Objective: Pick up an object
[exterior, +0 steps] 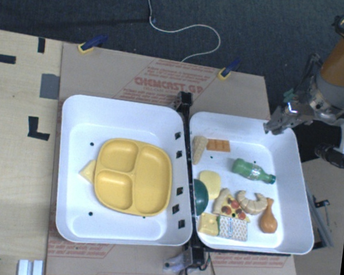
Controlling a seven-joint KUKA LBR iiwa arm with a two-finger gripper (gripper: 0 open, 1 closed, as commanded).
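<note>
Jaws [275, 127]: positioned over the upper-right corner of the right bin [299, 201], above its rim. Open/closed state: cannot tell at this res. Nothing seen gripped.

Pick candidates, all in right bin: green bottle [252, 171] lying on its side, mid-bin, nearest the jaws and apart from its neighbours. Orange block [218, 145] and corn cob [199, 149] near the top-left of the bin. Lower cluster packed tight: chicken drumstick [267, 218], croissant [251, 203], pizza slice [233, 208], cheese wedge [209, 223].

Recommended procedure: target the bottle. Approach from above, align jaws across the short axis of the body, not lengthwise. Descend near bin floor before closing; round body may roll, so centre the grip. Avoid the cluster, since a multi-item contact is likely.

Left bin [70, 170]: holds a yellow divided plate [134, 177], w/ a yellow wedge just beside its left edge.

Surface: both bins sit on a cardboard sheet [166, 83] on the table [5, 162]. Dark carpet beyond, w/ a loose white cable [192, 29].
</note>
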